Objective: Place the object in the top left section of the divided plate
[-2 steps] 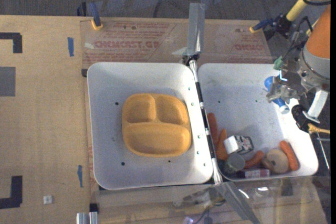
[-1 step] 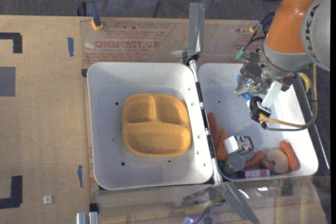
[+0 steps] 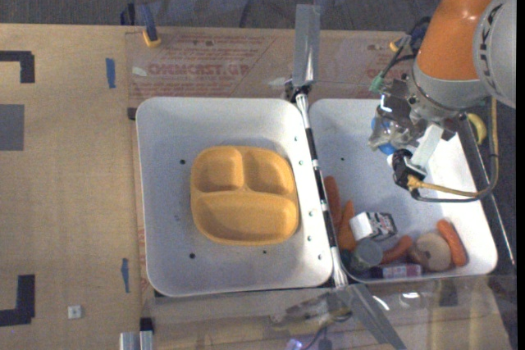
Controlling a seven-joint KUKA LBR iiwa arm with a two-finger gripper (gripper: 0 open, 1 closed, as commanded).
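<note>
Selection is the step we judge to be in hand: the grey-and-orange arm's two-finger gripper (image 3: 402, 145) hangs over the right shallow white bin (image 3: 484, 254), above the clutter; whether it grips anything we cannot tell. The candidate objects, orange carrot-shaped pieces (image 3: 331, 197) and a small white printed box (image 3: 373, 223), lie along that bin's lower edge. The yellow three-section divided plate (image 3: 244, 194) sits in the left white bin (image 3: 164, 135), its top left section bare. Next we need a descent onto one piece. Faint cardboard lettering is unreadable.
</note>
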